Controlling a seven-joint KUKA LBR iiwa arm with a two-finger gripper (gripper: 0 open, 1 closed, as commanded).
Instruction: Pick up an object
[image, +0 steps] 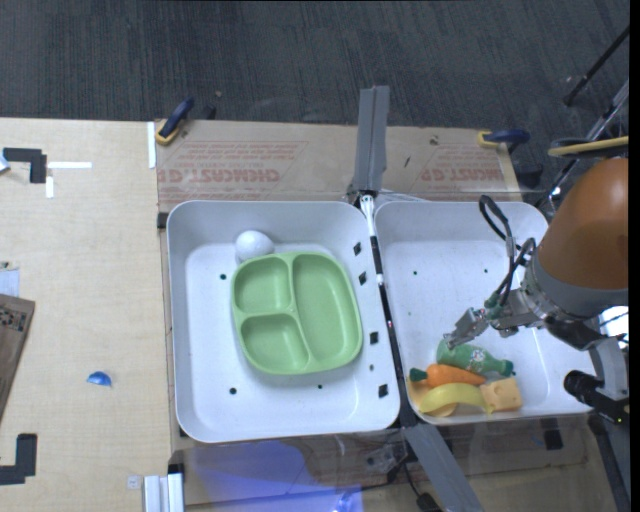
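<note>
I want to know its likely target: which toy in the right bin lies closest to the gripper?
The green toy, directly under the gripper; the other toys lie farther toward the bin's front.

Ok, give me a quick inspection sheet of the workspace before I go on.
Surface: two shallow white bins side by side, left bin and right bin, on a bench.
Job's things: green item, orange carrot-like piece, yellow banana-like piece and yellow block, clustered in the right bin's near corner.
Clutter: green divided plate and small white ball in the left bin.
Grippers: gripper above the cluster; finger state unclear.
Cables: black cable looping by the wrist.
Surroundings: cardboard sheet behind the bins.
</note>
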